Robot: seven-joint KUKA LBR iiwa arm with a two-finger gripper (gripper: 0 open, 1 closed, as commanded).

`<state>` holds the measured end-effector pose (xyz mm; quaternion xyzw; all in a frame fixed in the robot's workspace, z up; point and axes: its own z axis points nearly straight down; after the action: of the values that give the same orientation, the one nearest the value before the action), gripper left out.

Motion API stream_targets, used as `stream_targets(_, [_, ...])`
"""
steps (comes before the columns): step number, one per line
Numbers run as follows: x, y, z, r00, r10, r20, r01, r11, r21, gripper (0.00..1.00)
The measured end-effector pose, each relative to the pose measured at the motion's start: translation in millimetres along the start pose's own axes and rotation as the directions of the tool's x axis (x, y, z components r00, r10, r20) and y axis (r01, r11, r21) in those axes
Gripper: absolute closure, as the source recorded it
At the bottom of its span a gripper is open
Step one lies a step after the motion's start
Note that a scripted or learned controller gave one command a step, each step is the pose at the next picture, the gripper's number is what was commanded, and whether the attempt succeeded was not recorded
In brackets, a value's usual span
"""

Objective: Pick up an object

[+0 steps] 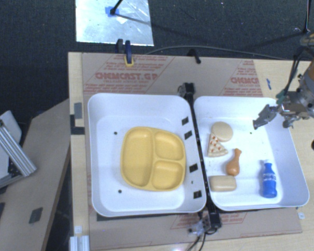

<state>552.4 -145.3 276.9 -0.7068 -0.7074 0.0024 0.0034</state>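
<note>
The yellow divided plate, the largest item, lies flat in the left bin and serves here as the landmark; it looks like stiff, light plastic, but its breadth would defeat a two-finger grasp except at the rim. Everything smaller lies to the plate's right, across the divider, in the right bin. Farthest from the plate stands the blue bottle, its long axis running away from the camera with the cap at the far end; likely rigid, smooth and a little slippery, it is best pinched across its body. Nearer the plate, the tan block lies with its long side crosswise, probably the easiest flat-sided grip. Above it, the drumstick points its narrow end away from the camera. The pizza slice has its tip toward the round bun. The gripper hovers over the right bin's far edge, well right of the plate, carrying nothing; I cannot tell whether its jaws are parted or closed
</note>
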Motion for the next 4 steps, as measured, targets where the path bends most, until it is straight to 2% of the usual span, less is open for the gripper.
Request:
stream_targets(1, [0,2,-5,1.000,-0.002,0.002,0.002,1.000,-0.010,0.00])
stream_targets(3, [10,0,118,1.000,-0.001,0.000,0.001,1.000,-0.005,0.00])
stream_targets(4, [17,7,167,1.000,-0.003,0.000,0.003,1.000,-0.006,0.00])
